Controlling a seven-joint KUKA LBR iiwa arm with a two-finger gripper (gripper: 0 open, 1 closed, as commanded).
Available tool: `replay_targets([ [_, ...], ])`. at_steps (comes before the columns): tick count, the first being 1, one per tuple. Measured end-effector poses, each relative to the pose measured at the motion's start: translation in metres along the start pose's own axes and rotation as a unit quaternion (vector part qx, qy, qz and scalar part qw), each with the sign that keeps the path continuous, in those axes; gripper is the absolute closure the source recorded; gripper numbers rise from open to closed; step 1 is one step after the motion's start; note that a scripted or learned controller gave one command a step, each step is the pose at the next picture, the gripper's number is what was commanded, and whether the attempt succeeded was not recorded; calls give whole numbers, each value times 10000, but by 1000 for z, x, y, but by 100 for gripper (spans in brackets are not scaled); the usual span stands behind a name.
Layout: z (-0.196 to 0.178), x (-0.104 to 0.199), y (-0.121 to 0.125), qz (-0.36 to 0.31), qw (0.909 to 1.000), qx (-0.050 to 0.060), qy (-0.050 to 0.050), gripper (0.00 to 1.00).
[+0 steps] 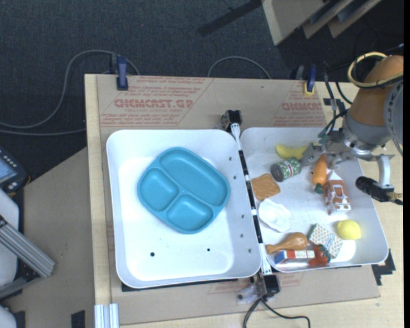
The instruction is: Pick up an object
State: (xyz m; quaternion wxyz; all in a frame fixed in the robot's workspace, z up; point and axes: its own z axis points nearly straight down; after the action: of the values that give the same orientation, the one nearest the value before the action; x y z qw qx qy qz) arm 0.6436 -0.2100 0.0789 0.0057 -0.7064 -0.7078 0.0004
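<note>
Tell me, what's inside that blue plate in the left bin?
Nothing shows inside the blue divided plate; its three compartments look bare. The plate covers the part of the left bin beneath it.

A dark grey carpeted floor [57,32] surrounds the bench [179,102], whose top is brown board printed with red lettering. Thin grey cables [57,96] loop across the carpet. Two blue clamps [121,72] grip the bench's far edge. Light wooden furniture [320,19] stands beyond it.

A blue divided plate [183,189] lies in the left bin [128,256].
</note>
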Motion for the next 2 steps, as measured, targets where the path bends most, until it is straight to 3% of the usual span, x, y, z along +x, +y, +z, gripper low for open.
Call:
replay_targets([
  [1,-17,-2,2,-4,10000,-49,-32,100],
  [2,-4,56,18,-8,9999,100,-63,100],
])
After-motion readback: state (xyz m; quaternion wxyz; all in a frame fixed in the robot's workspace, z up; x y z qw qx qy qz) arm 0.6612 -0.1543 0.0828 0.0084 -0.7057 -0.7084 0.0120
